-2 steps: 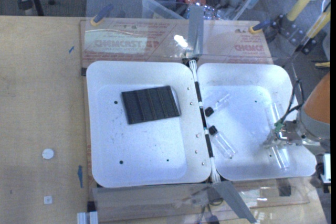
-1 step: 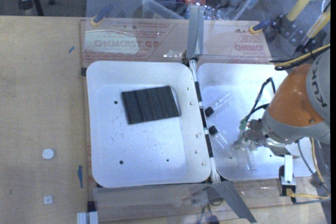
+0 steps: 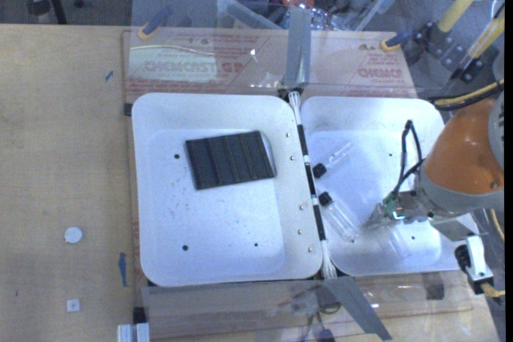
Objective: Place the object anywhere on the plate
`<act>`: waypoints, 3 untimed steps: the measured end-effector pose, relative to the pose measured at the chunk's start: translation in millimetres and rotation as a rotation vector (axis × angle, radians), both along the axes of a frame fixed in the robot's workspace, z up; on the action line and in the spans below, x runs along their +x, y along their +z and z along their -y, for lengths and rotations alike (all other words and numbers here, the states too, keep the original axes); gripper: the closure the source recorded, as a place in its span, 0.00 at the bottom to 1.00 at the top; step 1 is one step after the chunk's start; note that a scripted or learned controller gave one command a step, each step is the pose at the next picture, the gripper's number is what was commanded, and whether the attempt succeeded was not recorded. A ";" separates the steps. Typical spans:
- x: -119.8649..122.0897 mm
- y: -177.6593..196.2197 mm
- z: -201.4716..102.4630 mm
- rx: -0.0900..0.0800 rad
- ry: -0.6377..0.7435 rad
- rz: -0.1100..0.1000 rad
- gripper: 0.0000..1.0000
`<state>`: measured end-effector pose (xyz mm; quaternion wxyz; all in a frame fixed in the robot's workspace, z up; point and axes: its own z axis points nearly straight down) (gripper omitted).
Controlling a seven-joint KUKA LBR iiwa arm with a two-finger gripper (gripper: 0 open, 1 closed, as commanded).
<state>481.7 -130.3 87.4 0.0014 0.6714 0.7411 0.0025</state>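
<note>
The dark ribbed plate [image 3: 231, 159] lies flat in the left bin [image 3: 160, 252], towards its back. The arm's gripper [image 3: 383, 216] is low in the right bin [image 3: 417, 252], beside a clear plastic object [image 3: 343, 222] near the divider; its opening cannot be told.

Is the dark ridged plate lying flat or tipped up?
Flat. The dark ridged plate rests on the left bin's floor, its whole ribbed face visible, no edge raised.
</note>
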 end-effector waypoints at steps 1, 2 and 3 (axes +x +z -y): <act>-1.0 1.3 -10.4 -0.002 0.492 -0.003 1.00; -0.7 287.0 -31.5 -0.006 0.741 0.000 1.00; -1.4 224.8 -96.1 -0.003 0.625 -0.004 1.00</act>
